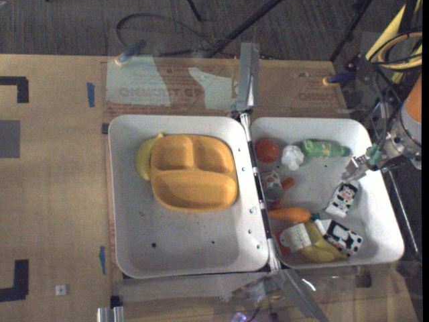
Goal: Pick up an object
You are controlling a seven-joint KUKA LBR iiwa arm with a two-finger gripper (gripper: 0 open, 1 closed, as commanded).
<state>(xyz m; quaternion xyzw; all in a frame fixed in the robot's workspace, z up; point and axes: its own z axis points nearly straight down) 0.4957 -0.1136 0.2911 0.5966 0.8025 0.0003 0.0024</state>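
While the gripper (360,165) hovered at the right bin's (385,213) three o'clock rim, its grip state could not be told; a cow-patterned carton (342,200) lay just beneath, at six o'clock.

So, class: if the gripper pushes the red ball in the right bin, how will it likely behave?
The red ball looks round, so it would probably roll. It sits near the bin wall, which may stop it. Its smooth curve could slip from fingers.

The gripper (357,167) hangs over the right bin (382,213), near its right rim. Just below it lies a cow-print carton (342,200). Left of it sit a green bottle (323,149) and a tomato (267,149); the orange tray (194,172) lies far left.
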